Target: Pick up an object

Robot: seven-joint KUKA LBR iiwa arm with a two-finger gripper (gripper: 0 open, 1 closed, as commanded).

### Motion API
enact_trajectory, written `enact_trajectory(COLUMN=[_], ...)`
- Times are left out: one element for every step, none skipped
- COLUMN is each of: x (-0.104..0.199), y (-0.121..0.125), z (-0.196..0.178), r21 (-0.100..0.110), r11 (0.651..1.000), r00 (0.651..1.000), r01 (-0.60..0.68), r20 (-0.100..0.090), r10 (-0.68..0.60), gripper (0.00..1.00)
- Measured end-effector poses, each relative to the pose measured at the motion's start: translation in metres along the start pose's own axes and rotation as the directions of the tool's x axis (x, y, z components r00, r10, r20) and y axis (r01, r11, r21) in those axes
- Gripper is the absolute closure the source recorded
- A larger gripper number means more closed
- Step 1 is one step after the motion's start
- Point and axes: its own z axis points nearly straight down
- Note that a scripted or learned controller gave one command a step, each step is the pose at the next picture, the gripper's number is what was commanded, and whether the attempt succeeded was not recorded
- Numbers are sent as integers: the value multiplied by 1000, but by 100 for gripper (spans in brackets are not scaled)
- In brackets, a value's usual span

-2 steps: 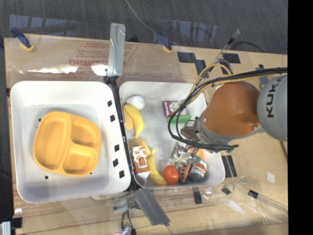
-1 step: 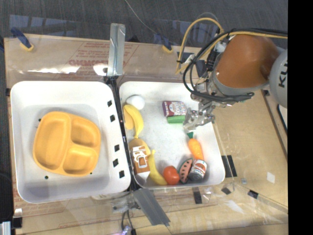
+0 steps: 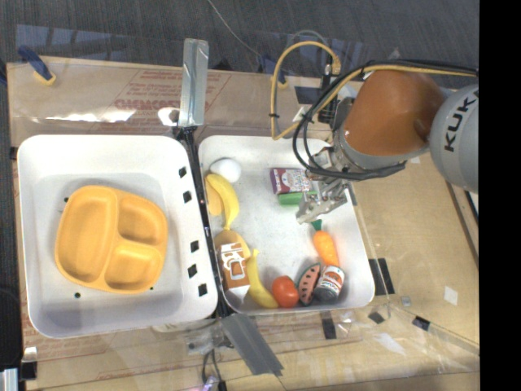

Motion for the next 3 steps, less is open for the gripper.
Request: enact_trajectory(x=[3,5,-10], y=[-26,-25,-21], z=[-41,-40,44], r21=[5,2,2], r11=[911,912,844], r00=[911,912,844], r01=[413,411,536], r20=[-3,-1,-2], r10=[-413,-411,-536], gripper=[100,0,0])
